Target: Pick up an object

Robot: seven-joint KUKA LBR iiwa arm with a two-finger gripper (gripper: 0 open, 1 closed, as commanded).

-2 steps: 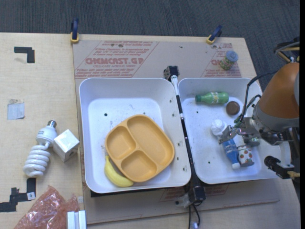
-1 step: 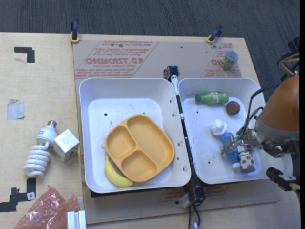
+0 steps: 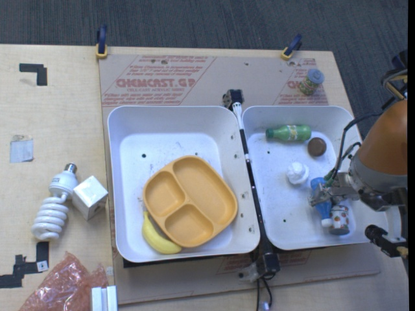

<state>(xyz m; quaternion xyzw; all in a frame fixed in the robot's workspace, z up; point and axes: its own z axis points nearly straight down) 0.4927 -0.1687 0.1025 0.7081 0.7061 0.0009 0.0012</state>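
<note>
Just gripper (image 3: pixel 322 195) over blue object (image 3: pixel 319 188)

two white bins (image 3: pixel 123 173), one orange divided plate (image 3: pixel 189 201), one banana (image 3: pixel 157 237), one green bottle (image 3: pixel 289 133), two blue clamps (image 3: pixel 102 42)

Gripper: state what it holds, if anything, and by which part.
Cannot be told. The gripper sits low in the right bin, right against a blue object; no grasp is visible.

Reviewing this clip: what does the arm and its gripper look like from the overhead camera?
The arm enters from the right with a large rounded orange band above a grey wrist section. Thin dark cables loop alongside it. The gripper is a small cluster of grey metal parts at the wrist's end, too cluttered to make out in detail.
</note>
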